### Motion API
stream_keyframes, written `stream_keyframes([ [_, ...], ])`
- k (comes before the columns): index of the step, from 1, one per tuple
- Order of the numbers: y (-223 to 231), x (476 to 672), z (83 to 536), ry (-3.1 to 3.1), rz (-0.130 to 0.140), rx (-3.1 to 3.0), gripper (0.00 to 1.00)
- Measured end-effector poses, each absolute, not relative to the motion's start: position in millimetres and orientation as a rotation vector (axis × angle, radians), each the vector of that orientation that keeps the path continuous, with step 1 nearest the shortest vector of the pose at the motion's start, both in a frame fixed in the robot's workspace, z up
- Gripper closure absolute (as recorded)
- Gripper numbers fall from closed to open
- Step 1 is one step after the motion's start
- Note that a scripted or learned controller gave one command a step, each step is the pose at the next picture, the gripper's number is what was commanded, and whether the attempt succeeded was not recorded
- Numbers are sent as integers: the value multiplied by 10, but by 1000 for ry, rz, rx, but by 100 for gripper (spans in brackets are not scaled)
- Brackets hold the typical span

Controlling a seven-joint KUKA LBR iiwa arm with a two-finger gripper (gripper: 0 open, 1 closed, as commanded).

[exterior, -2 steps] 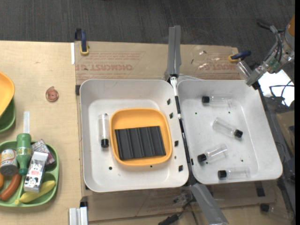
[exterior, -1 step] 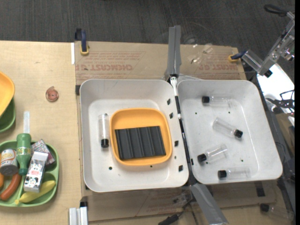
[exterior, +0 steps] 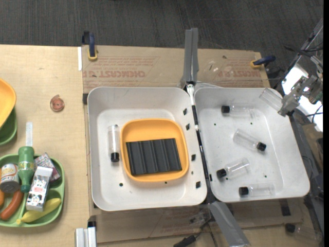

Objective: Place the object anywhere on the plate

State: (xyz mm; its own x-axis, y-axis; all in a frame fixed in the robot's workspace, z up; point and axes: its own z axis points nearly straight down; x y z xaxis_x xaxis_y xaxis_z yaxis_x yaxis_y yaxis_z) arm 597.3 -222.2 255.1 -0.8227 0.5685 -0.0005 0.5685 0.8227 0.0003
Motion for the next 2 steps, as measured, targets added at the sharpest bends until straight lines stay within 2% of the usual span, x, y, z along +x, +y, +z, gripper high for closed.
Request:
stream_keyframes([
  [1,-2216,6341,2826,3070,0,643,100],
  [2,-2222,5510,2413,3102,1,484,100],
])
